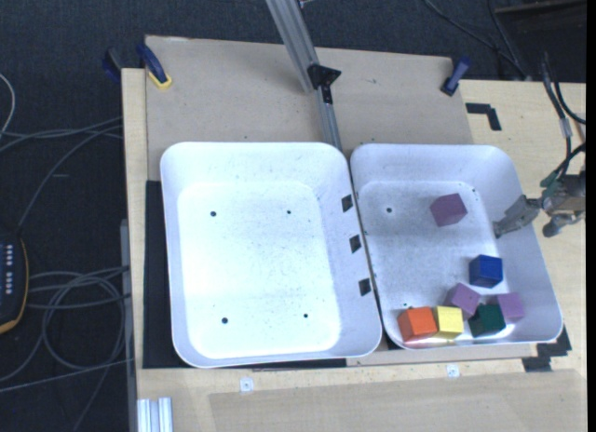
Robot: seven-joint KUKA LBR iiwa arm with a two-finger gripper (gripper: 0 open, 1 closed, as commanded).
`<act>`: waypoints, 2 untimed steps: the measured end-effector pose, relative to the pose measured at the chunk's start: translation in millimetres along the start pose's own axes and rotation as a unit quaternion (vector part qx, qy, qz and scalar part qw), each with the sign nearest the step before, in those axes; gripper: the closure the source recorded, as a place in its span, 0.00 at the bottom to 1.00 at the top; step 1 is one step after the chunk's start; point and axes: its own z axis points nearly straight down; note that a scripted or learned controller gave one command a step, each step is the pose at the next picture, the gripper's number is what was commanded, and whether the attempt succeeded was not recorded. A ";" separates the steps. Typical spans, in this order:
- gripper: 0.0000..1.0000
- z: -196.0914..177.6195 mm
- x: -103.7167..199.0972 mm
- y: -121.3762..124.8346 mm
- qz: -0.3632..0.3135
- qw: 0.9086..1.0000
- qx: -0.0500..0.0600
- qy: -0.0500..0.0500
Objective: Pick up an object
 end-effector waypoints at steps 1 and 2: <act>0.00 0.0 0.0 0.1 0.000 1.000 0.000 0.000; 0.00 56.9 -4.5 -9.0 0.001 1.000 0.003 0.001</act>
